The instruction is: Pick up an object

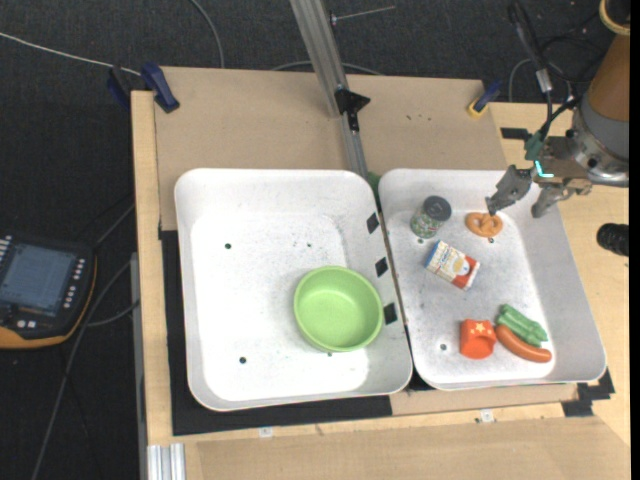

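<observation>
Hand: the hand (524,194) is hovering spread open, grasping nothing, above the right bin's (570,268) far edge.
Pretzel: the pretzel (485,225) is lying just beside the left finger.
Arm: its upper part is running out of frame.

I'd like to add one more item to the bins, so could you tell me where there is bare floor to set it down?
The left bin is bare all around the green bowl, widest toward its far-left corner. The right bin is crowded: can, pretzel, carton, and toy vegetables, with the gripper above its far edge.

One fixed cam above bench (300,108), slanting down on both bins (200,198)
</observation>
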